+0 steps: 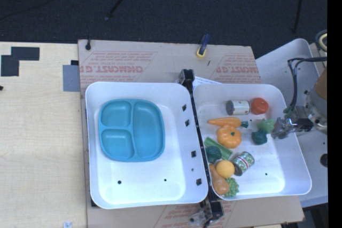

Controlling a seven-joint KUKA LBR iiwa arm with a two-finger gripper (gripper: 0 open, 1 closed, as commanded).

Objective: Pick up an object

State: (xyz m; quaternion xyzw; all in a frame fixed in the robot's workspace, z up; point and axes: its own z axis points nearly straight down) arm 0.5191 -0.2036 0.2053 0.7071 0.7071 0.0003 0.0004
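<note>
Two shallow white plastic bins are sitting side by side on the pale wooden bench (37,141), over a sheet of brown cardboard (139,64). The left bin (107,189) is holding a light blue three-compartment plastic plate (131,130) in its upper half. The right bin (278,179) is carrying the toy food: a small grey and white cylinder (238,107) lying on its side beside a red round tomato (259,105) near the upper wall, an orange carrot (225,122) below them, an orange pumpkin (229,136) just under the carrot, a green leafy vegetable (216,150), a labelled tin can (243,162) lying tilted, and a yellow-orange round fruit (225,169) touching the can at lower left. Two dark green lumps (262,132) are lying at the right side of the bin. The claw (280,130) is hovering at the right edge of the frame, just beside those green lumps; whether it is open or closed, I cannot tell.
</note>
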